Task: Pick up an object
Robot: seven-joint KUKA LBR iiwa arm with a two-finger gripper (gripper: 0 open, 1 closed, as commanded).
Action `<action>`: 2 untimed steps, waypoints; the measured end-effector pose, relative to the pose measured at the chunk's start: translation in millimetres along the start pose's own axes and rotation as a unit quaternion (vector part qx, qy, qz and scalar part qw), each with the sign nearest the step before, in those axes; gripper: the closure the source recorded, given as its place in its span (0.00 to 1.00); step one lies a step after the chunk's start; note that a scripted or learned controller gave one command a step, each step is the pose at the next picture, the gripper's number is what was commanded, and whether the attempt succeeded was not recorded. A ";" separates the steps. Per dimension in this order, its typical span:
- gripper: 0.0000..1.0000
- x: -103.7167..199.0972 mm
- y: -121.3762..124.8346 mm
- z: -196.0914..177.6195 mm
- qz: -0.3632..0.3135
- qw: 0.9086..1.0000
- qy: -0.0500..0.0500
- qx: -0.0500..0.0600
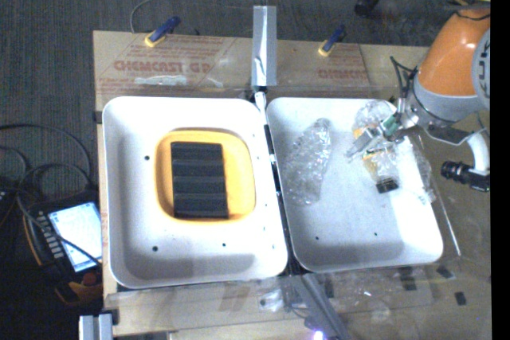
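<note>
Your arm point(458, 64) reaches in from the right edge of the frame, and its claw point(388, 130) sits low over the upper right corner of the right bin point(351, 239). It is down among a crinkled clear wrapper point(381, 146), so you look to be at the grasping step of the pick. You cannot tell from here whether the claw is open or closed, or whether anything sits in it.

If the grip is good, your next move is a straight lift clear of the bin wall; thin plastic may slip or drag.

Count two white bins side by side on the table point(159, 64). The right bin holds two things: the wrapper under the claw and a clear plastic bottle point(309, 159) lying near the bin's left wall. The left bin point(127, 251) holds one thing, a yellow tray with a black ridged insert point(205, 176), in its middle.
</note>
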State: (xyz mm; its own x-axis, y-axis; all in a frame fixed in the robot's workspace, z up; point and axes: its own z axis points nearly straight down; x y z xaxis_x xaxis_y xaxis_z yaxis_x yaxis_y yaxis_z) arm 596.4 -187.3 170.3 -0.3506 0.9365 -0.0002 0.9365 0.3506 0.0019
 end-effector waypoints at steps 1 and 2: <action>0.00 -49.0 32.8 64.2 -0.038 0.999 -0.007 -0.007; 0.00 -55.1 41.4 65.6 -0.101 0.995 -0.007 -0.007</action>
State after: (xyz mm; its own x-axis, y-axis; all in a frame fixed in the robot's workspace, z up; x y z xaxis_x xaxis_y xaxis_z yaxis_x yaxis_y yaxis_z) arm 654.6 -224.4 104.7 -0.5310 0.8472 -0.0163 0.8471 0.5312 0.0136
